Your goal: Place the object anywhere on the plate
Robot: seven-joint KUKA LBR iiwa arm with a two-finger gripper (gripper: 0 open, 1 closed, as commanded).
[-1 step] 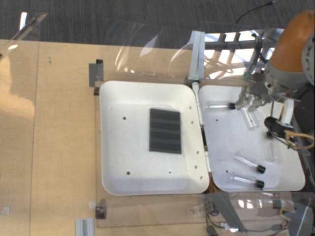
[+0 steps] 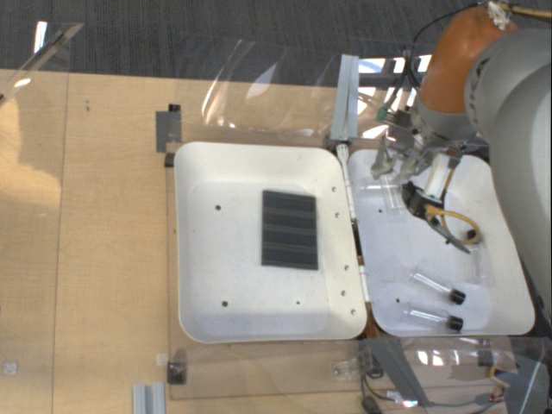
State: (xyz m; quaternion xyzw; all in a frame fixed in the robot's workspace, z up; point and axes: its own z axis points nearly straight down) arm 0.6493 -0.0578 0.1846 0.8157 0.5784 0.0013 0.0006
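Observation:
A dark grey ridged plate [image 2: 290,229] lies flat in the middle of the left bin [image 2: 207,257]. Two clear tubes with black caps lie in the near part of the right bin [image 2: 509,317], one [image 2: 437,287] just above the other [image 2: 430,319]. My gripper [image 2: 395,169] hangs low over the far left corner of the right bin, well away from those tubes and right of the plate. A faint clear piece [image 2: 392,198] lies just below it, too blurred to identify.
The grey arm with its orange band [image 2: 453,54] comes in from the upper right over the right bin. A black and tan cable [image 2: 448,222] loops down from the wrist. A raised divider [image 2: 355,231] separates the two bins.

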